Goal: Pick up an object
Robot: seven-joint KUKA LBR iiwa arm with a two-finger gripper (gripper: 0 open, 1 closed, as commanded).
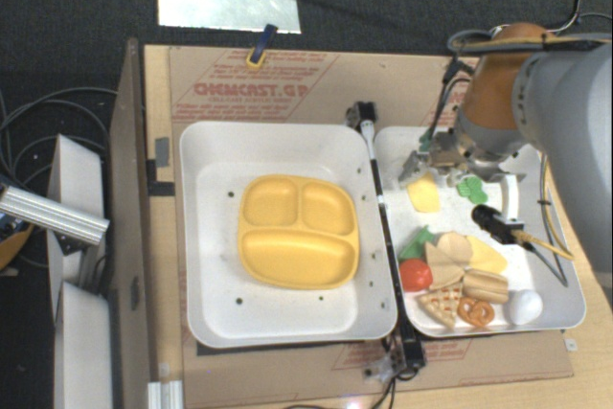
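My gripper [428, 166] hangs low over the back left part of the right bin [575, 306]. A pale yellow toy piece [424, 196] lies on the bin floor just in front of it, and I see nothing held by the gripper. A small green piece [470, 188] lies to the gripper's right. Toy food is heaped at the bin's front: a red tomato [415, 275], a green leaf [416, 245], a tan bun [450, 250], a yellow wedge [490, 257], a brown loaf [484, 284], a pizza slice [441, 306], a pretzel [474, 311] and a white egg [524, 306].
The left bin [215, 302] holds a yellow divided plate [297, 231] at its middle. A black rail [378, 196] runs between the two bins. The arm's grey body [565, 101] covers the right bin's back right corner.
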